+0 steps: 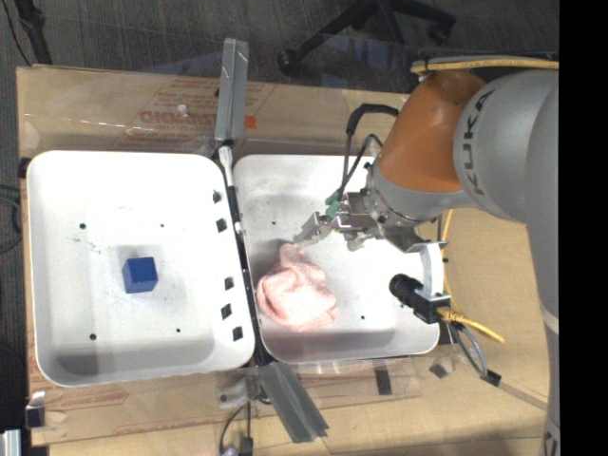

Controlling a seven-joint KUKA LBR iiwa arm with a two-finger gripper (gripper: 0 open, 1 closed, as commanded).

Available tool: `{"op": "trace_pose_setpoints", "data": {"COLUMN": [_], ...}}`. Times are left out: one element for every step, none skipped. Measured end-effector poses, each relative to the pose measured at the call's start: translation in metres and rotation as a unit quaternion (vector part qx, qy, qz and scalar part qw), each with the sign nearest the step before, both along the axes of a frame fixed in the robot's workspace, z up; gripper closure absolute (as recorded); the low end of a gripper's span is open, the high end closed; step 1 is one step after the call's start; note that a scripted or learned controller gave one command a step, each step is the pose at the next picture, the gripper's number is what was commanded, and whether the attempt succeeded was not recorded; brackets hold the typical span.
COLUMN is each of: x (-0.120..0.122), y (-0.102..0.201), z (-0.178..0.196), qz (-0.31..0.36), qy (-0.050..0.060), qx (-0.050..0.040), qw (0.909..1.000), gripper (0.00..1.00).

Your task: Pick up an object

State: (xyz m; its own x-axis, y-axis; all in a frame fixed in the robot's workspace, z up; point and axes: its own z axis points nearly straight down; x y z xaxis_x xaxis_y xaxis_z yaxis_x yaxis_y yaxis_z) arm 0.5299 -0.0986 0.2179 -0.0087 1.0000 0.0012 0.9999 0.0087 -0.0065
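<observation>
1. My arm [475,141] reaches in from the right over the right bin [285,174], wrist bent down, my pincer [318,226] pointing left just above the pink cloth [296,297].
2. My pincer looks spread open and holds nothing.
3. The cloth lies crumpled in the right bin's near left part, with no clear long axis.
4. A blue cube [140,274] sits in the left bin [57,174].
5. My wrist hides part of the right bin's floor.
</observation>
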Motion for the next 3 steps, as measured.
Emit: {"op": "trace_pose_setpoints", "data": {"x": [0.041,0.041,0.102], "y": [0.003,0.002,-0.005], "z": [-0.127,-0.118,-0.011], "qz": [0.037,0.039,0.038], "qy": [-0.001,0.0,-0.003], "qx": [-0.0004,-0.0009,-0.0005], "qw": [0.9993,0.9992,0.9993], "gripper": [0.0,1.0,1.0]}}
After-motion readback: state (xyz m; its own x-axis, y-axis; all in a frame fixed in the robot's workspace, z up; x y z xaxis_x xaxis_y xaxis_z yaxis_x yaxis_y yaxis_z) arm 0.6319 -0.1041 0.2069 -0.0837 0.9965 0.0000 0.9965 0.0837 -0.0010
